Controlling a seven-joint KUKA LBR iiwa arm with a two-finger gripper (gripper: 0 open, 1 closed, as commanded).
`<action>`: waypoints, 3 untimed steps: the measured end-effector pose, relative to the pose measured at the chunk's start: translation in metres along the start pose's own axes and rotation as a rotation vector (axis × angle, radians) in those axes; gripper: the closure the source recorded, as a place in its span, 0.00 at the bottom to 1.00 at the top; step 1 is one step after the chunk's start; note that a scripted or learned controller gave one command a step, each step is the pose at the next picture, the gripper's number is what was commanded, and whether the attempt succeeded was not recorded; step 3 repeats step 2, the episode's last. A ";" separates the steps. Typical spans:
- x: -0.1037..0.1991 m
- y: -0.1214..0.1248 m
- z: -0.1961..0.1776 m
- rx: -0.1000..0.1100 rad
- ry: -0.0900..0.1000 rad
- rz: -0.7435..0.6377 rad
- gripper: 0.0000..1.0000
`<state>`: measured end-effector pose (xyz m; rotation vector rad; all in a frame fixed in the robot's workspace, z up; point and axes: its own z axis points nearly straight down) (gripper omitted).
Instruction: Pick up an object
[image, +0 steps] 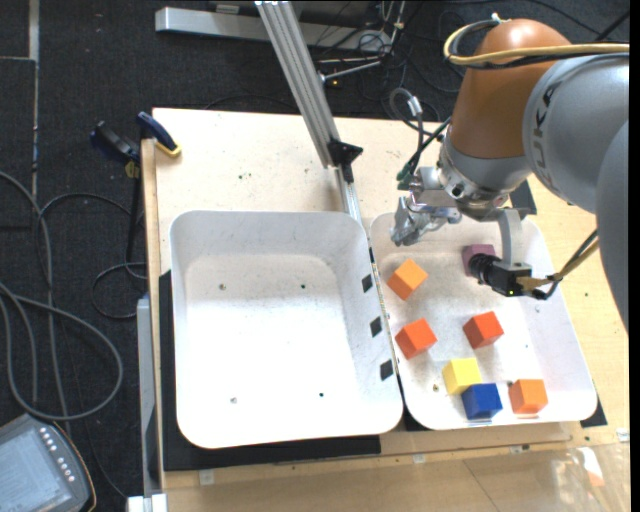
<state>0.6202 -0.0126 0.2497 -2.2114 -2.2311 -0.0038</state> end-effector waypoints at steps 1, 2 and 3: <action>0.047 0.009 -0.002 0.000 -0.001 0.001 1.00; 0.100 0.014 -0.005 -0.001 0.000 0.000 1.00; 0.100 0.014 -0.005 -0.001 0.000 0.000 1.00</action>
